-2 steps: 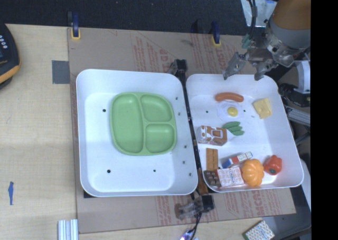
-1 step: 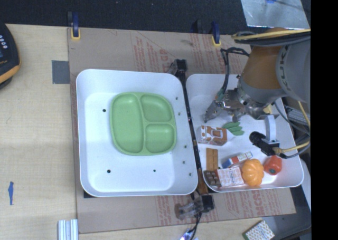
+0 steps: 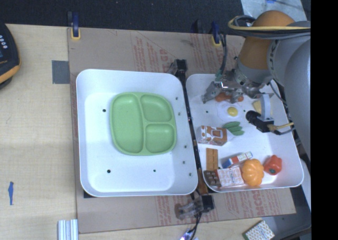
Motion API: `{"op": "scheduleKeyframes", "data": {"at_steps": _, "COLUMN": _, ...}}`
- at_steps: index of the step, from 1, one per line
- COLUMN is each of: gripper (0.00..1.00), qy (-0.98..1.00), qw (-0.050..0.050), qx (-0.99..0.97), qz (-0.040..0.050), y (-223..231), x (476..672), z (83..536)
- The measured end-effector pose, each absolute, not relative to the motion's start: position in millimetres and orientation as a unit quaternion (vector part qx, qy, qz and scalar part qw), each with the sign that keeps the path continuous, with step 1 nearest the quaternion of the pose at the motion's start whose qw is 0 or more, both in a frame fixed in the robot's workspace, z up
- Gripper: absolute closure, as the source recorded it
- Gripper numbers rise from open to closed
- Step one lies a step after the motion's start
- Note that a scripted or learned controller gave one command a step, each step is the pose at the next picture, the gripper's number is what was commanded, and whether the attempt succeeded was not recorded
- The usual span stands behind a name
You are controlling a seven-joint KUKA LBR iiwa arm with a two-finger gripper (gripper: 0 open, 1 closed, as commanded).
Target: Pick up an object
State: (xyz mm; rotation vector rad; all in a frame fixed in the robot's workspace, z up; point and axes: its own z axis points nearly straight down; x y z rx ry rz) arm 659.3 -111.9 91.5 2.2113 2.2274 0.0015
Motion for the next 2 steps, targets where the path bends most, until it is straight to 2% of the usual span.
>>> {"op": "scheduleKeyframes", "data": {"at_steps": 1, "gripper": 0.0, "qy": 0.707, "qw": 0.001, "qx": 0.707, "qz": -0.0008, "y": -169.2, "x": 656.5, "z": 127.5}}
{"op": "scheduleKeyframes", "data": {"at_steps": 2, "gripper": 0.0, "qy": 0.708, "qw": -0.006, "qx": 0.706, "qz": -0.0039, "y": -133.1, "x": 587.0, "z": 88.9}}
